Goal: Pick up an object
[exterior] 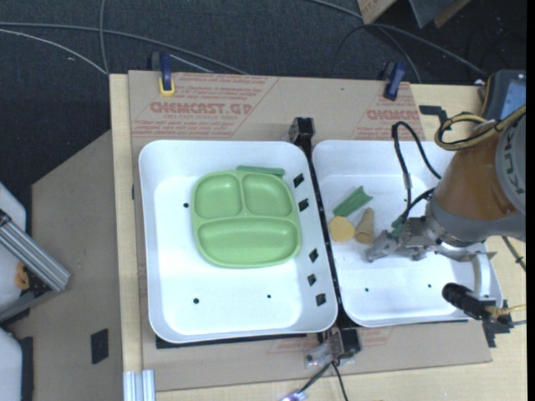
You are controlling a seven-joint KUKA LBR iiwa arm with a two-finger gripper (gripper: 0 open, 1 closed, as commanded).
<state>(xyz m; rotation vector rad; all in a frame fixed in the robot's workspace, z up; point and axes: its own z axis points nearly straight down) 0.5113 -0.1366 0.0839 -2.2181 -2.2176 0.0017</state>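
Since the arm enters from 3 o'clock, the gripper (378,249) sits low in the right bin (393,303), tips just beside the tan cone (365,225) at its 11 o'clock; cone lies on the floor, not gripped. Can't tell the tool's state. Green divided plate (246,219) occupies the left bin (167,224), well apart.

The brown board (251,98) under the two bins carries red printing. Behind the left bin it reads "CHEMCAST" in large letters, followed by what looks like "GP", with lines of smaller red print above and below that are too fine to make out. Behind the right bin, part of the same red wording repeats, too broken up to read.
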